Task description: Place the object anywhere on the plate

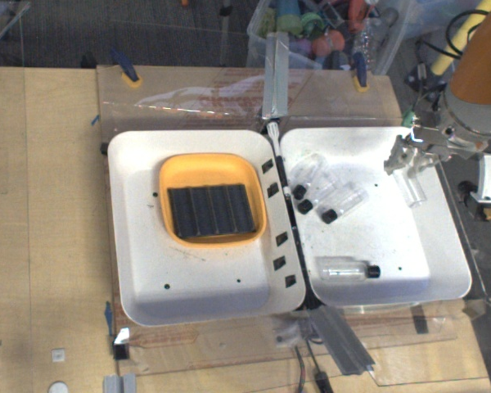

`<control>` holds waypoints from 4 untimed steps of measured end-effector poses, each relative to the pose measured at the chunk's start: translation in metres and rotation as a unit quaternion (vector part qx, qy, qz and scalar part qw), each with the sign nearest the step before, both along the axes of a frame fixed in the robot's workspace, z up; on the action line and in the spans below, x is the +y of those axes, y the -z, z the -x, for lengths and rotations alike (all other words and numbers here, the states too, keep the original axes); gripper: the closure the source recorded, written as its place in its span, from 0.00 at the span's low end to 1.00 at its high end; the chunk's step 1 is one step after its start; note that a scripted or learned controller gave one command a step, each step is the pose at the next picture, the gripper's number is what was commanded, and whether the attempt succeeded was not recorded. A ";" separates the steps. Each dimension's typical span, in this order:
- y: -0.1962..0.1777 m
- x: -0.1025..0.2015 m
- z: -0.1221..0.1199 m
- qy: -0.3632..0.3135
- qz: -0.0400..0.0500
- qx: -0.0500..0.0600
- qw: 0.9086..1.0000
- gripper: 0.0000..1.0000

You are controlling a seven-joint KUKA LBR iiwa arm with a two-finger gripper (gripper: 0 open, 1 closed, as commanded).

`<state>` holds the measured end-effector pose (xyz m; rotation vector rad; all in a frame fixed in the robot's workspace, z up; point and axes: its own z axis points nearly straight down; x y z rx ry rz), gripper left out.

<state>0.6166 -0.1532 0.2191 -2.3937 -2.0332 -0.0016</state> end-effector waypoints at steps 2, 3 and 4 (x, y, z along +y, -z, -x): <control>-0.082 -0.038 -0.052 -0.117 0.002 -0.002 0.993 1.00; -0.170 -0.069 -0.051 -0.214 0.002 -0.002 0.977 1.00; -0.217 -0.067 -0.052 -0.373 0.003 -0.003 0.928 1.00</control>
